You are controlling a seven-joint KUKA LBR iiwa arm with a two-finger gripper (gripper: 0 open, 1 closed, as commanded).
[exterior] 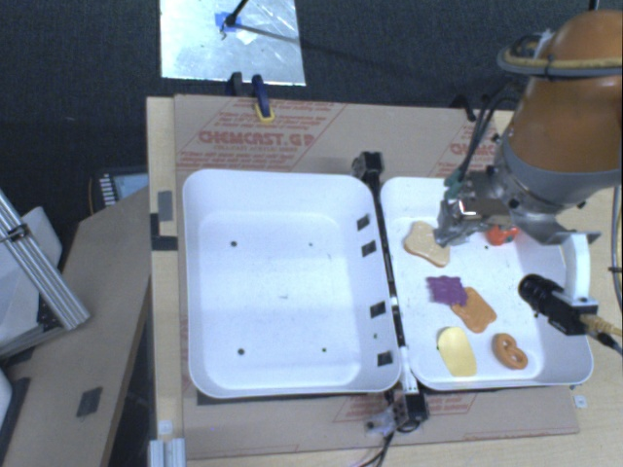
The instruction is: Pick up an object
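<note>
Arm (565, 115) is reaching in from the right over the right bin (580, 358). Gripper (456, 224) is hanging just above the bin's upper-left part, right by a tan bread slice (425, 244); can't tell whether it's got hold of anything. Also lying in the right bin: purple piece (447, 289), orange slab (474, 310) touching it, yellow oval (457, 350), pretzel (509, 351), small red item (500, 233) partly hidden under the arm. Left bin (200, 261) is sitting alongside.
</note>
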